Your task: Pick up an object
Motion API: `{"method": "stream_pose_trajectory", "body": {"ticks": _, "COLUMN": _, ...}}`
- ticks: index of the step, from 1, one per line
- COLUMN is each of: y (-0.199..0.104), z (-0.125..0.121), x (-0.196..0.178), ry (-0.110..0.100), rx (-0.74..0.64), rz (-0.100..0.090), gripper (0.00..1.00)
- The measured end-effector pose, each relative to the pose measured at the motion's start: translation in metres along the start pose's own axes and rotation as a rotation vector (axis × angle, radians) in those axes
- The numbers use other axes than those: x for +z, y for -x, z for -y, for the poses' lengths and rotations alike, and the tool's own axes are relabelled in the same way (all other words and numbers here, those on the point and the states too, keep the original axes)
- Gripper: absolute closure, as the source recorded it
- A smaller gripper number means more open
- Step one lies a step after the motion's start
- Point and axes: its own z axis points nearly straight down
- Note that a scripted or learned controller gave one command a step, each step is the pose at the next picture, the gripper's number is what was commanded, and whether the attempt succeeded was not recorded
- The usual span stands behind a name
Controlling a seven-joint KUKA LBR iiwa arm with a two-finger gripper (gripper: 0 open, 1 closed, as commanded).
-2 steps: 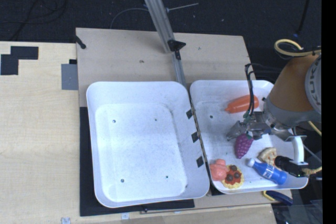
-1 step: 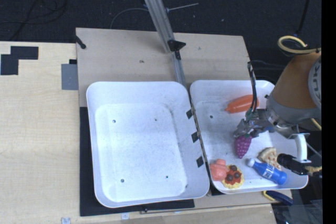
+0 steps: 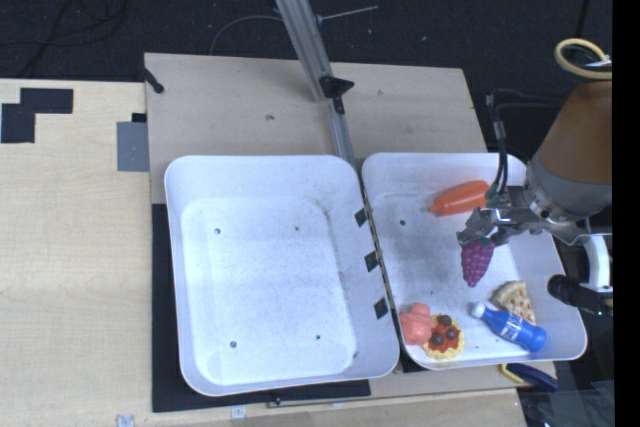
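The jaws are being held over the right bin, and a purple bunch of grapes is being gripped between them at its top end, so that the bunch is hanging down from the fingers, with its lower end pointing toward the front of the bin. The jaws are closed on the bunch, which seems to be lifted a little above the bin floor, although this cannot be told for sure from the slanted view. Just behind the jaws and slightly to the left of them, an orange carrot is lying on the bin floor, near the wrist but apart from the grapes. In front of the jaws and a little to the right, a blue bottle with a white cap is lying on its side, and a slice of pizza is seen just beside it, between the bottle and the jaws. In front and to the left of the jaws, a pink toy and a small tart with dark berries are lying touching one another near the front wall. Far to the left of the jaws, the left bin is standing beside the right one on the counter.
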Motion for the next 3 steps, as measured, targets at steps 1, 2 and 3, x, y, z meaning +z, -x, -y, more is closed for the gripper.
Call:
{"method": "stream_pose_trajectory", "body": {"ticks": 1, "y": -0.008, "z": 0.001, "x": -0.059, "ry": 0.001, "rx": 0.000, "rz": 0.000, "gripper": 1.00}}
{"method": "stream_pose_trajectory", "body": {"ticks": 2, "y": -0.007, "z": 0.000, "x": -0.093, "ry": -0.001, "rx": 0.000, "rz": 0.000, "gripper": 1.00}}
{"method": "stream_pose_trajectory", "body": {"ticks": 3, "y": -0.053, "z": -0.003, "x": -0.076, "ry": -0.005, "rx": -0.003, "rz": -0.002, "gripper": 1.00}}
